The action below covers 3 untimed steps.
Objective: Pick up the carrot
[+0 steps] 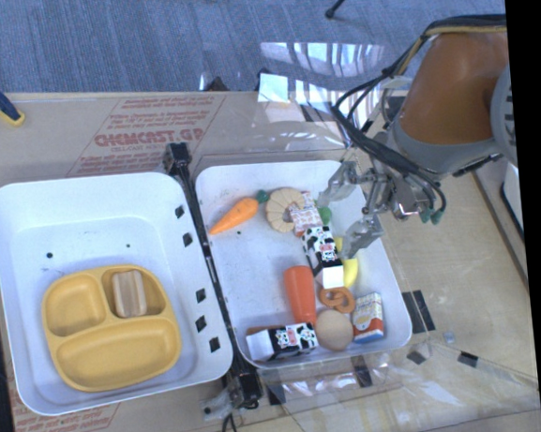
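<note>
A: Where is the carrot [234, 215]?

B: In the right bin [259, 301], upper left area, lying tilted with its green top beside a round cookie [284, 208]. Nothing is touching it.

A: And the pincer [350, 211]?

B: Released. Both fingers [336, 185] are spread apart over the right bin's upper right corner, gripping nothing, well apart from the carrot.

A: The left bin [17, 223]?

B: Contains a yellow divided tray [113, 351] with a small wooden block [128, 293] in one compartment.
</note>
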Each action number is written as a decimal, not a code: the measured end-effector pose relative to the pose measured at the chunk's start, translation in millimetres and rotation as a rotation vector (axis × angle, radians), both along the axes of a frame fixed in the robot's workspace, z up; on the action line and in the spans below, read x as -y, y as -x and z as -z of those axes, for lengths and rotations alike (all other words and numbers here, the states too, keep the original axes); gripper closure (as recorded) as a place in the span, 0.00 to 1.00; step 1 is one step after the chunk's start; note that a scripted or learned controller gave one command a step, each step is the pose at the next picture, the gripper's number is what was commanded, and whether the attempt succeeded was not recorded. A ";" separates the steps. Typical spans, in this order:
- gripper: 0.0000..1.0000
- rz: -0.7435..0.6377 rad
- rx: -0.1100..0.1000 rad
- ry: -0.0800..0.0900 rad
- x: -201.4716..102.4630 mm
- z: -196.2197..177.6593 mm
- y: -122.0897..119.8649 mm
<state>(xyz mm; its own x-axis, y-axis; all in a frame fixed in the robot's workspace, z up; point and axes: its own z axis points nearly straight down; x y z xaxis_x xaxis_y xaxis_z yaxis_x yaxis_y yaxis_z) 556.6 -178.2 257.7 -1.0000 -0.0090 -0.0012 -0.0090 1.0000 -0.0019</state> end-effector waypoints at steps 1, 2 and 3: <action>0.00 0.053 -0.015 -0.008 -71.3 144.6 -6.4; 0.00 0.167 -0.003 -0.001 -36.9 166.3 -70.4; 0.00 0.450 -0.039 0.011 -55.6 168.3 -82.1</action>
